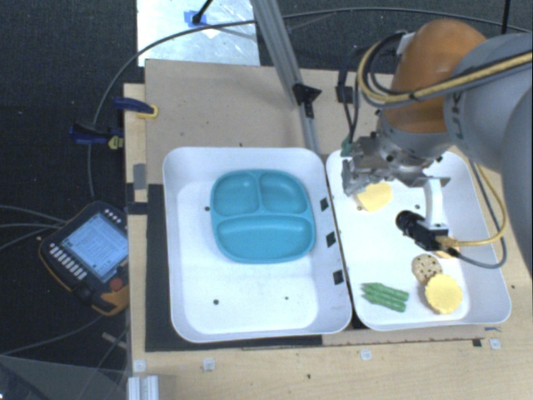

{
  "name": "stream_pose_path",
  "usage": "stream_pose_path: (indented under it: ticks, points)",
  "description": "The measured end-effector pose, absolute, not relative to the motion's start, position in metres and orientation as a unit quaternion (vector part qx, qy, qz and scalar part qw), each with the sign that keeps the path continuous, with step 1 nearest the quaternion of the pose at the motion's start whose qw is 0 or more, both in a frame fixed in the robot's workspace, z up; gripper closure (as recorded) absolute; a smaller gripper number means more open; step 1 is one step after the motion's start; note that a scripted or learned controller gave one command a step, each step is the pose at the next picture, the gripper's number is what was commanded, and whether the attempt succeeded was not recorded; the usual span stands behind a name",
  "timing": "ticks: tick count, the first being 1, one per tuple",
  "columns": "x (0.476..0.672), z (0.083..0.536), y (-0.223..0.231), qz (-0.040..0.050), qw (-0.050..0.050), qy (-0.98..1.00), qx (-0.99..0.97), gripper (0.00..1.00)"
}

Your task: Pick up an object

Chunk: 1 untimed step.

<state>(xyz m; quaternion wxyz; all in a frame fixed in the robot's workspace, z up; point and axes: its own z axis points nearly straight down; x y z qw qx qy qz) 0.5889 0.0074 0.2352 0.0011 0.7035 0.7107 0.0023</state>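
The pincer [358, 183] hangs over the upper left part of the right bin [487, 248], close to that bin's left wall. The arm [466, 73] enters from the right of the view, and its orange band sits above and to the right of the pincer.

Pincer state: cannot be told. The wrist body covers the tip from this angle.

Object positions, relative to the pincer:

- Pale yellow piece [374, 197] – directly below and slightly right of the pincer, its upper left edge meeting the pincer in the view. Whether it is clamped or merely lying on the bin floor cannot be told.
- Cookie [425, 267] – well below and to the right, on the floor of the same bin.
- Yellow disc [443, 293] – just below the cookie, touching it or nearly so, near the bin's lower right corner.
- Green beans [385, 296] – well below the pincer, slightly right, lying left of the yellow disc.
- Blue divided plate [262, 217] – to the left of the pincer and a little lower, lying flat in the left bin [191, 298], across the wall between the two bins.
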Motion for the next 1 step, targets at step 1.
stream_pose_path:
  ticks: [1]
  points:
    - [0.5981, 0.2350, 0.0593, 0.0018, 0.000, 0.711, 0.703, 1.00]
